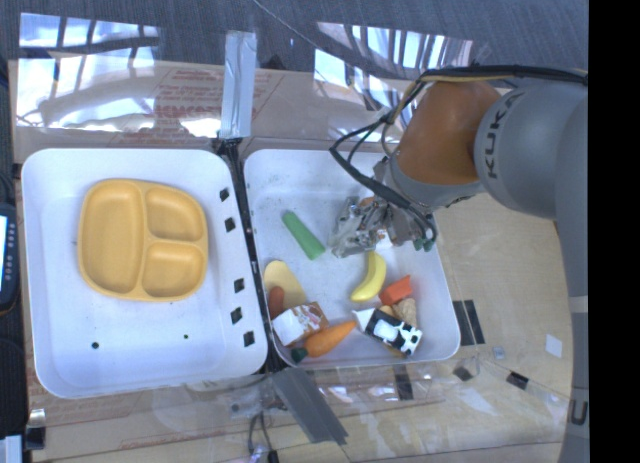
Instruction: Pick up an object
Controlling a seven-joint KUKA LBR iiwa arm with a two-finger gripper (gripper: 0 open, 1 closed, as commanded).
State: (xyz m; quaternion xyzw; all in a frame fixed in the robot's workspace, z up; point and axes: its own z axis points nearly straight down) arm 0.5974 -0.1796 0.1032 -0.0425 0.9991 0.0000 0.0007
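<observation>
The gripper [355, 234] is hanging low in the right bin [330, 166]. I cannot tell how wide it is. A green stick [302, 235] is lying just left of it. A banana [370, 278] is sitting just below it. The yellow tray [143, 239] is resting far left.

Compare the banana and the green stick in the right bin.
Colour: the banana is yellow, the green stick green. Shape: the banana curves, the stick is straight. Place: the banana lies nearer the heap of toys at the bin's front, the stick farther back on bare floor, left of the pincer. Both lie flat, apart from each other.
</observation>
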